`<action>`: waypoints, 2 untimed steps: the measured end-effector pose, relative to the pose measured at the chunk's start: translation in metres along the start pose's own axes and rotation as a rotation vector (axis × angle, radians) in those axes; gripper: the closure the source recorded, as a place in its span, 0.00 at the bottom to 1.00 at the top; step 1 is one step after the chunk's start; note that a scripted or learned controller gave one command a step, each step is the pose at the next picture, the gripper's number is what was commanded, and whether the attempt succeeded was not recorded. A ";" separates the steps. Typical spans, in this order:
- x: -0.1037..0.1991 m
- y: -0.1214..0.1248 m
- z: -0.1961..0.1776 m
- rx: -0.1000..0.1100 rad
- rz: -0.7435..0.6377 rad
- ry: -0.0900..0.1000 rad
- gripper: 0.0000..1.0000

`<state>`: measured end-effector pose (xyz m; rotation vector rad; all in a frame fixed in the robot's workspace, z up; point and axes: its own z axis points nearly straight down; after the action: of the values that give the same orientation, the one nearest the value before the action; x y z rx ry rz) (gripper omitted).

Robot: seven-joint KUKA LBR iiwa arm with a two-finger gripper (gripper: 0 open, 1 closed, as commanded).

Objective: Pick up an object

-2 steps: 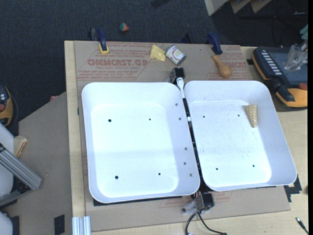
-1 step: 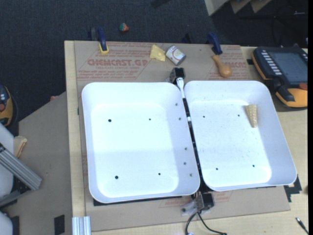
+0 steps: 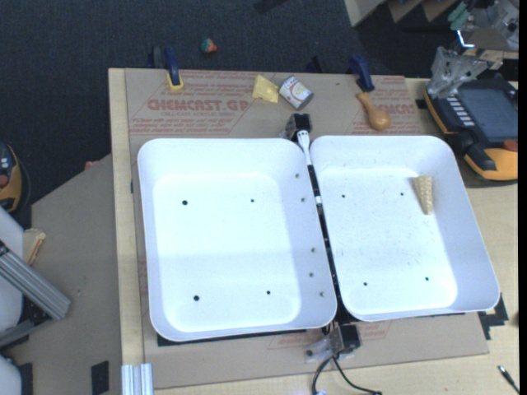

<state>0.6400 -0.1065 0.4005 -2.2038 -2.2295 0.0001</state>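
Pre-grasp stage. Tan cone (image 3: 423, 193) lies in right bin (image 3: 461, 290), two o'clock corner. End effector (image 3: 458, 62) parked beyond; opening: cannot tell. Next: descend over cone.

single fixed camera, mounted above the bench (image 3: 247, 97), looks down at a slant. left bin (image 3: 230, 237) and right bin (image 3: 403, 229) sit fully in frame, mid-distance. dark floor (image 3: 99, 23) runs along the far edge at top.
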 end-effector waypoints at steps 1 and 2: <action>0.010 -0.061 0.079 0.007 0.013 -0.002 1.00; -0.008 -0.036 -0.146 -0.027 0.010 -0.010 1.00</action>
<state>0.6051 -0.1154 0.5464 -2.2342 -2.2368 -0.0190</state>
